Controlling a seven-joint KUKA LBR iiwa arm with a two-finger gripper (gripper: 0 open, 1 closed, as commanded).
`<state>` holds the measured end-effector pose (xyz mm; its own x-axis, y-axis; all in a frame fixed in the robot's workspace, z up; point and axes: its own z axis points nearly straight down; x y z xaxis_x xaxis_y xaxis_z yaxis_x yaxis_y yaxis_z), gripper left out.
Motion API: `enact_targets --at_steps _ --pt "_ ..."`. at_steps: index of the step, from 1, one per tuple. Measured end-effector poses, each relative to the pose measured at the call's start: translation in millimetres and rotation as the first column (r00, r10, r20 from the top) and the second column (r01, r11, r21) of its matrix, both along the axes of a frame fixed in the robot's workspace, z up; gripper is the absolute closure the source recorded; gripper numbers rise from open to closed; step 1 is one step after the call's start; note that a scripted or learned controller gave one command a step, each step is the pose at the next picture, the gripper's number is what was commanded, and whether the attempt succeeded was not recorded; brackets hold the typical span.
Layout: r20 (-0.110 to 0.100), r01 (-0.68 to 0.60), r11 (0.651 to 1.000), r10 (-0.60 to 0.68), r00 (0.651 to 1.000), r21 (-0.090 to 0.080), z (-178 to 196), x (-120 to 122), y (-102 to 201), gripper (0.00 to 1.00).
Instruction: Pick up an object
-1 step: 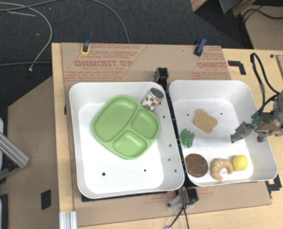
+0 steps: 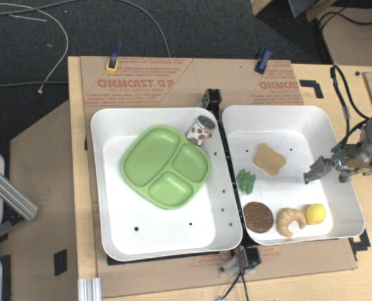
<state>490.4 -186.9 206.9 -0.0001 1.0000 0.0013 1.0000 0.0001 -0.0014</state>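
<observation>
In the right bin (image 2: 299, 121) lie a tan toast-shaped piece (image 2: 268, 159), a small green leafy piece (image 2: 246, 180), a round brown patty (image 2: 258, 216), a croissant (image 2: 291, 221) and a yellow lemon (image 2: 315, 214). My gripper (image 2: 329, 173) hovers over the right bin's right side, above and slightly right of the lemon. Its two dark fingers (image 2: 314, 170) stand apart with nothing between them, so it is open. It touches none of the objects.
The left bin (image 2: 111, 187) holds a green divided plate (image 2: 166, 166) and a small patterned can (image 2: 200, 130) lying at the plate's upper right. Black clips sit between the bins at top and bottom. Cables run at the right edge.
</observation>
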Motion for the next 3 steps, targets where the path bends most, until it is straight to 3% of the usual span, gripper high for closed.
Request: enact_targets --at_steps 3 --pt "-0.003 0.001 1.000 -0.001 1.000 0.002 -124 -5 -2 0.00"
